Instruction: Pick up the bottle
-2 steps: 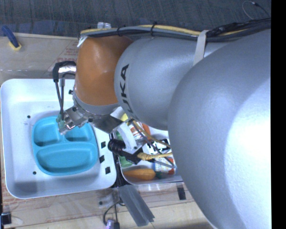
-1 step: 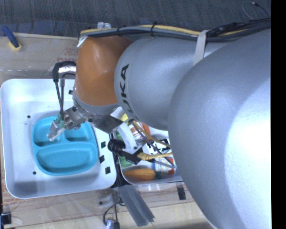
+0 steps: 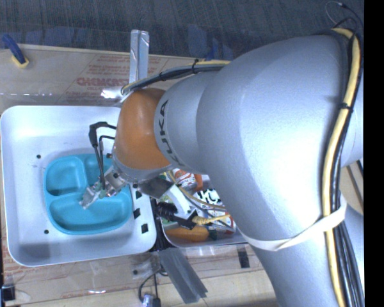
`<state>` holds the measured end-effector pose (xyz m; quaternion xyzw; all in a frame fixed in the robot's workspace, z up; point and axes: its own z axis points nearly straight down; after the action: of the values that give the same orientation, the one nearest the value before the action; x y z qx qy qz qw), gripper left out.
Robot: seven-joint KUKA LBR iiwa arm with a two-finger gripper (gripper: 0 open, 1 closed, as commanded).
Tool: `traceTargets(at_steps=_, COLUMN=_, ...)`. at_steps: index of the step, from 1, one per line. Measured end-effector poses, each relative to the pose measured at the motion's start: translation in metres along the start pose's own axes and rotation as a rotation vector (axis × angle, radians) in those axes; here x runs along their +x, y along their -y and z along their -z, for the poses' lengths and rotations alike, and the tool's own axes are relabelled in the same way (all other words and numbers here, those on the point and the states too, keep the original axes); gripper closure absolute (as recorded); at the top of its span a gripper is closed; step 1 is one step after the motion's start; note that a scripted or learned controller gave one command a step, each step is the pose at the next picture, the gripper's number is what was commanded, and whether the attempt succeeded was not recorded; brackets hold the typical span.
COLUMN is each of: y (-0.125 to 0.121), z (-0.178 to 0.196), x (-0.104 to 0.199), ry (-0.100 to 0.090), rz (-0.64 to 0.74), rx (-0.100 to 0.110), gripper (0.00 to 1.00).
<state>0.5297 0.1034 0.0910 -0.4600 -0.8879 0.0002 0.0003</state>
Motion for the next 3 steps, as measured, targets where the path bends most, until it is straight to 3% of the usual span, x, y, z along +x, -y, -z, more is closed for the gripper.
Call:
traceTargets(at_steps=1, y=-0.095, z=0.001, x=-0.01, ry=-0.002, rz=0.123, rx=0.002, gripper=0.0)
traceTargets(at_steps=2, y=-0.087, z=0.001, x=-0.042, ry=-0.009, rz=0.18, rx=0.001, gripper=0.0)
traceTargets(at_steps=3, y=-0.11, z=0.048, x=-0.058, ry=0.001, rz=0.136, rx=-0.002, gripper=0.0)
